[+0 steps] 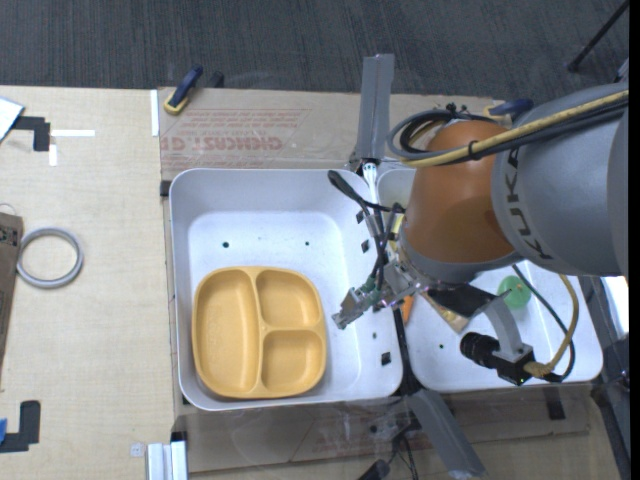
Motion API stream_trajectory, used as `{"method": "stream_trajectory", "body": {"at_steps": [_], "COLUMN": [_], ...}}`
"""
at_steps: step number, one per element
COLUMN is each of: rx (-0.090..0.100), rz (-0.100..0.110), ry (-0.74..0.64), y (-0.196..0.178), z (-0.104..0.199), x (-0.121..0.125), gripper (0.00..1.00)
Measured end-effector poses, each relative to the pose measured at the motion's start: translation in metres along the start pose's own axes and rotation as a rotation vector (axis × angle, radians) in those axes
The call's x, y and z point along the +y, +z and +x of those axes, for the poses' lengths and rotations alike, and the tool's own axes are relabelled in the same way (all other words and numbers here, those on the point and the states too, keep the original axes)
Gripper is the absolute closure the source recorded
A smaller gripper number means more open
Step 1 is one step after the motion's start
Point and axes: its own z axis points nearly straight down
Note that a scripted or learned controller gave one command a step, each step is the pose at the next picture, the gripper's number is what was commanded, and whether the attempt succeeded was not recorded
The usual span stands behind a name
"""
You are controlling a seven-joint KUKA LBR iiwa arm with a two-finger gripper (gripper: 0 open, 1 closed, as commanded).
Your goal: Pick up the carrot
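Gripper: over left bin, beside yellow divided plate; jaw state cannot be told. Carrot: orange sliver just right of jaws, at bin divider. Step: approach. Next: shift right, descend, close.

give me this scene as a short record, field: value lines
arm: grey with orange band, reaching in from the right over the bins' shared edge
gripper: low over the left bin's right side
left bin: holds a yellow divided plate
right bin: mostly hidden by the arm; a green item and an orange item peek out
carrot: possibly the orange item, cannot tell
bench: tape roll at left
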Motion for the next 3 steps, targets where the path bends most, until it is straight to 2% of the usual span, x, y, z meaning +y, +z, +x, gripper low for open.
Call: {"method": "stream_trajectory", "body": {"at_steps": [1,2,3], "rx": [-0.001,-0.001,0.0], "rz": [0.0,0.0,-0.001], "ry": [0.004,0.004,0.116], "y": [-0.008,-0.008,0.0], "z": [-0.002,-0.002,-0.024], "x": [0.001,0.001,-0.013], "gripper": [1.0,0.0,0.0]}}
